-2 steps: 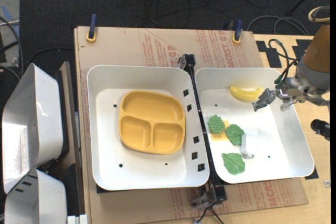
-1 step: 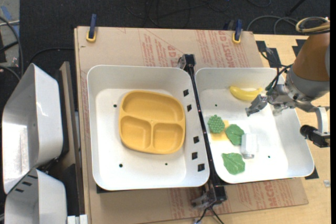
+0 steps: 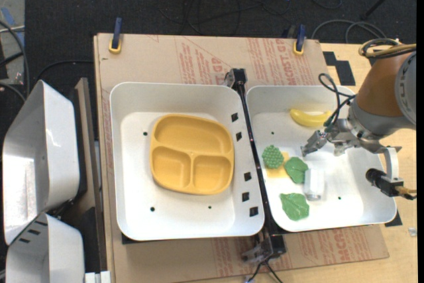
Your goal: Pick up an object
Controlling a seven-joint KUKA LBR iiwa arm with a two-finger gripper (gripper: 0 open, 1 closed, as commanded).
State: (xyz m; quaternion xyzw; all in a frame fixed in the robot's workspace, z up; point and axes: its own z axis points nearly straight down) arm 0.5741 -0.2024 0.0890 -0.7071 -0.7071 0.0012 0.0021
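The arm [image 3: 387, 93] hangs over the right bin [image 3: 381, 209]. Its gripper [image 3: 318, 142] sits near the banana [image 3: 308, 117] and the green toys [image 3: 295, 169]. I cannot tell if it is open or closed. It should go straight down on one toy, away from the others, then squeeze and lift slowly.

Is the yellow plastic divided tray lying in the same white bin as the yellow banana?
No, the yellow plastic divided tray lies in the left white bin, the yellow banana in the right white bin.
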